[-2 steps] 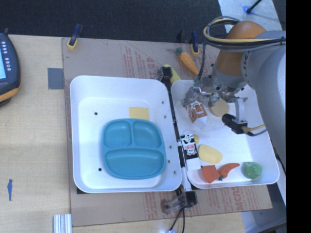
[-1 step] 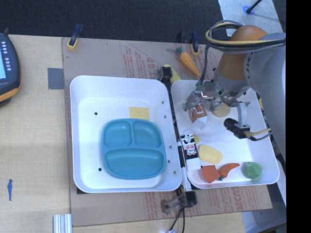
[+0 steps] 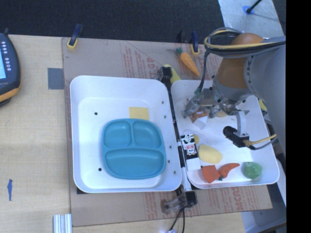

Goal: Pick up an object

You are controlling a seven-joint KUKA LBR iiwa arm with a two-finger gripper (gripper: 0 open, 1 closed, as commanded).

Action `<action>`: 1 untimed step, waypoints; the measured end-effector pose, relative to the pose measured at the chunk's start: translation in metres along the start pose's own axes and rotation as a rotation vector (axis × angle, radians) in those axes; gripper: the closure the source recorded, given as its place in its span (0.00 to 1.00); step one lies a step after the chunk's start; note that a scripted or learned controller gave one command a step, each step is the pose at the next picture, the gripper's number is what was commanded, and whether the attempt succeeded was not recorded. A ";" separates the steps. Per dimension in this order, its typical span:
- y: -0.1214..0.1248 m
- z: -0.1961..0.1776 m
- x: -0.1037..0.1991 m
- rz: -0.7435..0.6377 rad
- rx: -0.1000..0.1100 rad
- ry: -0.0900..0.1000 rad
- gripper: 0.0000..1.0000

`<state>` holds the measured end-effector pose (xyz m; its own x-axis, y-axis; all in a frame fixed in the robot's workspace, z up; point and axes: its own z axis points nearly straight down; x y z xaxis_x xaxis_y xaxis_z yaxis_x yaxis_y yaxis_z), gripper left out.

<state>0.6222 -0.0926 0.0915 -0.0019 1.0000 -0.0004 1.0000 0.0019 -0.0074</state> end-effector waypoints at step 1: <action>0.002 -0.012 -0.001 0.000 -0.002 -0.001 1.00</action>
<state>0.6239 -0.0941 0.1032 -0.0023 1.0000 -0.0018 1.0000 0.0023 -0.0051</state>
